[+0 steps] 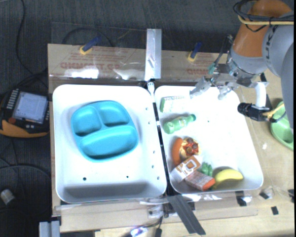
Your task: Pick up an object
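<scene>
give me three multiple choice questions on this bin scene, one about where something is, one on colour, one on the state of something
1. Where does the blue divided plate lie?
A. in the left bin
B. in the right bin
C. on the floor

2. What colour is the bottle in the right bin?
A. red
B. green
C. black

3. How does the bottle sit?
A. standing upright
B. lying on its side
C. held between the fingers

Answers: 1 A, the plate rests in the left bin. 2 B, its body is green with a white cap end. 3 B, it lies flat on the bin floor, apart from the gripper over the bin's far edge.
</scene>
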Robot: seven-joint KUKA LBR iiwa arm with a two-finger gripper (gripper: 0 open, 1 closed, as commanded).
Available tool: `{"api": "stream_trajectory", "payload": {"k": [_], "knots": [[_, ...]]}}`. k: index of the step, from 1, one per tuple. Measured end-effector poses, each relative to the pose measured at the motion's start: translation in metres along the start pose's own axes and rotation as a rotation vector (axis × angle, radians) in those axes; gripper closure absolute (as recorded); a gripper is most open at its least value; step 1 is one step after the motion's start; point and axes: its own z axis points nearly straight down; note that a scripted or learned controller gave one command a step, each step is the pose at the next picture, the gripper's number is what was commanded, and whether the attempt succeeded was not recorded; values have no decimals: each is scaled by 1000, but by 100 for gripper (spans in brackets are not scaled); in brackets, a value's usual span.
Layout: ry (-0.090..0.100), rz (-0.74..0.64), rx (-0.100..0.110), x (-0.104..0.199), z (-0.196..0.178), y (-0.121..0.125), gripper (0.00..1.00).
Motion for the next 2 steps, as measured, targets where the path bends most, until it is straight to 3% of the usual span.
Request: {"api": "stream_trajectory", "payload": {"k": [1,2], "knots": [[0,124,4,69,28,-109,0],[0,159,-12,37,122,-107,0]]}}
